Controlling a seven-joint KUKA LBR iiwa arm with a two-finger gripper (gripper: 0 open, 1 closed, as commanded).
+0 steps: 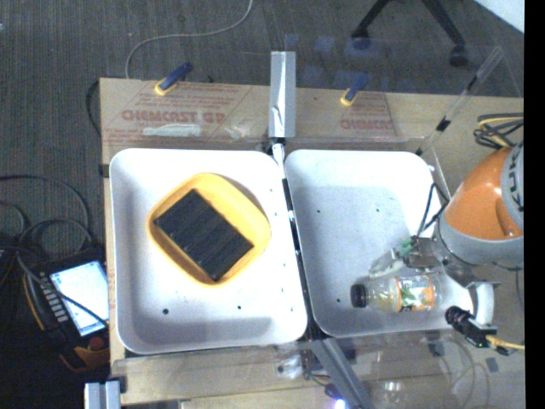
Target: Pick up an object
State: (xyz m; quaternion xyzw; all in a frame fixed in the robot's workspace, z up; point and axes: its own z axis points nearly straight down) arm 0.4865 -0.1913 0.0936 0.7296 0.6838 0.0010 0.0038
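A small plastic bottle (396, 295) with a dark cap and amber contents lies on its side in the right bin (358, 194), near the front right corner, with the cap pointing left. The arm's orange band (481, 203) hangs over the bin's right edge. My gripper (409, 259) sits low, right at the bottle's upper side; the wrist hides how it meets the bottle. In the left bin (136, 296), a yellow dish (247, 207) holds a black ribbed pad (204, 235).
A metal divider post (282, 92) stands at the back between the bins. Cardboard (196, 113) with two clamps lies behind them. A tablet (77, 292) and cables sit on the floor to the left.
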